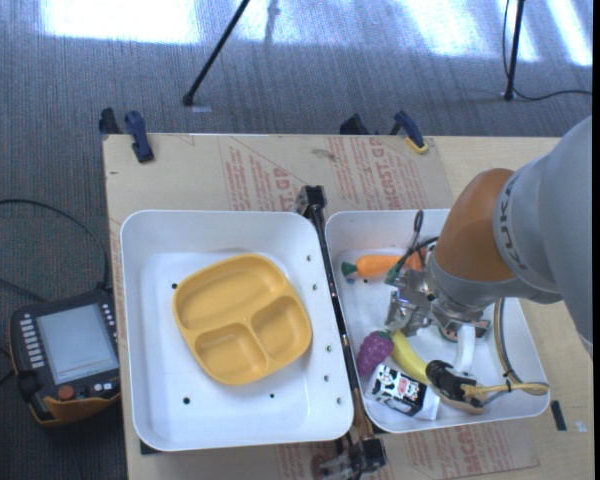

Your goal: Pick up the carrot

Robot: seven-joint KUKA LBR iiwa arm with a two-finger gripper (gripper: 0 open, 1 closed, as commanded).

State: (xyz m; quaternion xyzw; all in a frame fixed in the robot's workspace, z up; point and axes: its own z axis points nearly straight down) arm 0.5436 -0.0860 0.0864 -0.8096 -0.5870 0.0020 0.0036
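Observation:
The carrot (377, 265), orange with a small green top, lies near the far left corner of the right bin (520, 313). My gripper (406, 311) hangs over the middle of that bin, just on the near right side of the carrot and a little apart from it. Nothing shows held in it. The arm's orange band and grey wrist cover the bin's right part.
Purple grapes (374, 351), a banana (411, 356) and a black-and-white carton (400, 390) lie in the right bin's near part, below the gripper. A yellow divided plate (242, 318) sits in the left bin (150, 268). Blue clamps hold the board's far edge.

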